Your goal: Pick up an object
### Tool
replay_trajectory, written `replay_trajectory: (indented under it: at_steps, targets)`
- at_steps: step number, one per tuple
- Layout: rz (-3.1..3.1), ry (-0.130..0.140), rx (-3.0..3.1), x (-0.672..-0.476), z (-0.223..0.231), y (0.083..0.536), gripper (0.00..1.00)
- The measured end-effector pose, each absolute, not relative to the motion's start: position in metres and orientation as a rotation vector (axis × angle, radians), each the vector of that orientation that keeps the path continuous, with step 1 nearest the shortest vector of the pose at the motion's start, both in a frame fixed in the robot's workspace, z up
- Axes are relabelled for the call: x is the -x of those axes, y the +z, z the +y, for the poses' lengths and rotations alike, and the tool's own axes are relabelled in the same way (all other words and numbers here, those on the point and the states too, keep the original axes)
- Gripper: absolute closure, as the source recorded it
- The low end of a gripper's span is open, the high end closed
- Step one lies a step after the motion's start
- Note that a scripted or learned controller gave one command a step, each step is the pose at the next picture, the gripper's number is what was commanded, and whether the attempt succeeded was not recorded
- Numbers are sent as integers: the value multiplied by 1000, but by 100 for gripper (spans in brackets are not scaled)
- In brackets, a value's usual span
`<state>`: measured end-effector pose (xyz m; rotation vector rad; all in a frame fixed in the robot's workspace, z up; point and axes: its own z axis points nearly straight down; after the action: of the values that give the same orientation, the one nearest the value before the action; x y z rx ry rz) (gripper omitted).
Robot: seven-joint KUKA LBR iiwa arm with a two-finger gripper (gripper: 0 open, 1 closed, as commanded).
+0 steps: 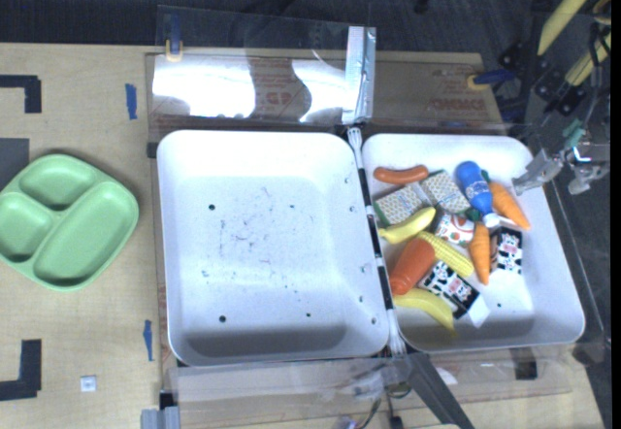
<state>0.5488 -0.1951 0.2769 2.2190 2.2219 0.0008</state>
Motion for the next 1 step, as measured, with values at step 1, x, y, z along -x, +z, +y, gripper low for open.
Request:
replay_trajectory:
  at_steps: [1]
  targets:
    - [2323,1,-2113,-587,-223,155,0]
